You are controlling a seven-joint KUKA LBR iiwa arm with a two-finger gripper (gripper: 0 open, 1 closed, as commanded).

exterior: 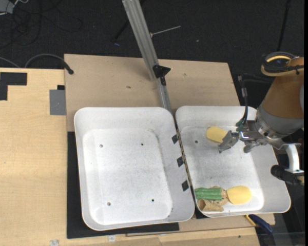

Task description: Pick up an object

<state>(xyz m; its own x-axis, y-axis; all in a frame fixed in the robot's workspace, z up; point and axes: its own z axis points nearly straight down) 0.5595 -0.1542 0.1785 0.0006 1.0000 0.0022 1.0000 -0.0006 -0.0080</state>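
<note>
The right bin (256,188) holds a pale yellow lump (215,134) near its far middle. At its near edge lie a green ridged piece (209,193), a tan crumbly piece (213,204) and a yellow round object (239,194), packed close together. My gripper (237,143) hangs over the right bin, just right of the pale yellow lump, its two dark fingers spread apart with nothing between them. One fingertip (225,144) sits close beside the lump; whether it touches is unclear.
The left bin (92,122) lies beside the right one, joined by black clips (180,161) along the shared wall. A slanted metal rail (143,40) rises behind the bins. A light wooden table (20,152) lies to the left.
</note>
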